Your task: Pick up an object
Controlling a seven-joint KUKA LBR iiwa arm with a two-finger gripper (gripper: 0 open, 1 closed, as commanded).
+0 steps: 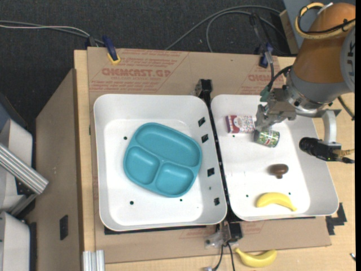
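My gripper [266, 127] hangs over the back of the right bin [316, 199], directly above a small green can [267, 138] lying on its side. The fingers reach down to the can's top. A maroon and white carton [240, 123] lies just left of the gripper. A brown lump [278, 170] sits in the middle of the right bin, and a yellow banana [275, 201] lies near its front wall. A teal divided plate [162, 159] fills the centre of the left bin [107, 151].
A second banana [256, 257] lies on the cardboard in front of the bins. A black divider with clips [210, 145] runs between the bins. Cables cross the dark floor behind the bench, and a black fitting [318, 147] sits at the right bin's rim.
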